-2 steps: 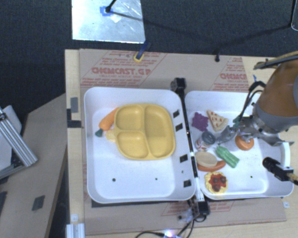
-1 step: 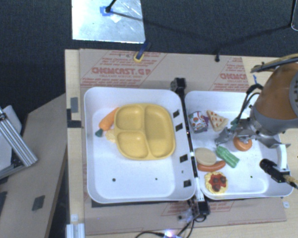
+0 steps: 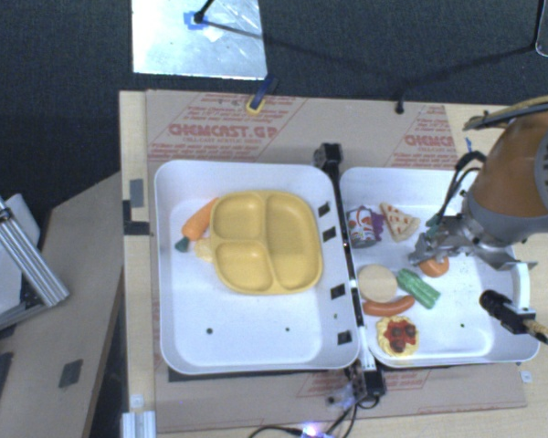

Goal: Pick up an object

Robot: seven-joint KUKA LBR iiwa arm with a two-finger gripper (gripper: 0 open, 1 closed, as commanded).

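Note:
My gripper (image 3: 428, 248) hangs low over the middle of the right bin (image 3: 457, 336), with the grey arm and its orange band (image 3: 526, 167) behind it to the right. Directly under it lies a small orange toy piece (image 3: 435, 265), partly covered by the gripper. Close by are a pizza slice (image 3: 399, 221), a purple-and-white item (image 3: 364, 225), a round bun (image 3: 378, 282), a green pickle (image 3: 418, 288), a red sausage (image 3: 389, 306) and a small plate of spaghetti (image 3: 398, 336). Whether the orange piece is touched or gripped cannot be made out.
The left bin (image 3: 178, 336) holds a yellow divided plate (image 3: 260, 242), and a carrot (image 3: 197, 221) lies at its left edge. A black divider (image 3: 343, 245) runs between the bins. The right bin's far right side has a black fitting (image 3: 504, 311) on the arm.

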